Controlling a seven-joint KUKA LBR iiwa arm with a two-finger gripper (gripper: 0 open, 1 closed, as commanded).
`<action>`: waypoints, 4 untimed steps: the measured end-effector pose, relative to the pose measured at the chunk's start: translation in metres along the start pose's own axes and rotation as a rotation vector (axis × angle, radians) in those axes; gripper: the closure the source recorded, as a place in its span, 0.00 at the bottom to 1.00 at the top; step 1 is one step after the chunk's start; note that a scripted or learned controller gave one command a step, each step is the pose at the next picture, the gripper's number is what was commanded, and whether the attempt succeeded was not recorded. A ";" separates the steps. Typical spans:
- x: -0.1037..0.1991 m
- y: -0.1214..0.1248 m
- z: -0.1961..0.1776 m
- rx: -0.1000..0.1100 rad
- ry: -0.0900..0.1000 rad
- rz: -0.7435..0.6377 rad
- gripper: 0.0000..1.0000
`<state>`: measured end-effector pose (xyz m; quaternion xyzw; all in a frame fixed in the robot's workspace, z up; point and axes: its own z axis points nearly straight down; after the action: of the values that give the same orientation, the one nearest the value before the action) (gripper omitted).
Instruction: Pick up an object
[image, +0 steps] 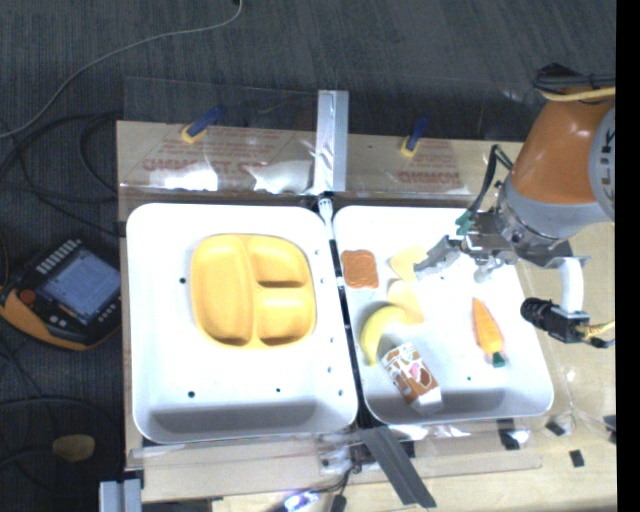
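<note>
- Two shallow white bins are seen side by side on the bench; the left bin (160, 400) fills the centre-left of the frame and the right bin (520, 395) the centre-right.
- A yellow divided tray (252, 288) is seen lying in the middle of the left bin.
- The arm (565, 165) is seen reaching in from the upper right of the frame, its orange band above the wrist.
- The gripper (468, 252) is held over the upper part of the right bin; how far it is open cannot be told, and nothing can be made out in its hold.
- In the right bin, a brown square piece (359, 268) lies at the upper left, near the dividing wall.
- A pale yellow piece (404, 264) lies just right of it, with a second pale wedge (407, 300) below.
- A banana (376, 328) lies at the lower left of that bin, a small printed carton (413, 374) just beside it, lower still.
- A carrot (487, 330) lies well apart, toward the right side of the bin, below the gripper.
</note>
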<state>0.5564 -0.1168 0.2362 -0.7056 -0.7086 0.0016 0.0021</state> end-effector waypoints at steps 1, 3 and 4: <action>-0.081 -0.001 0.103 0.000 -0.001 -0.067 0.00; -0.093 -0.022 0.136 -0.002 0.014 0.276 0.00; -0.095 -0.024 0.131 0.003 0.009 0.275 1.00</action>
<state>0.5326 -0.2116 0.1051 -0.7960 -0.6052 -0.0003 0.0064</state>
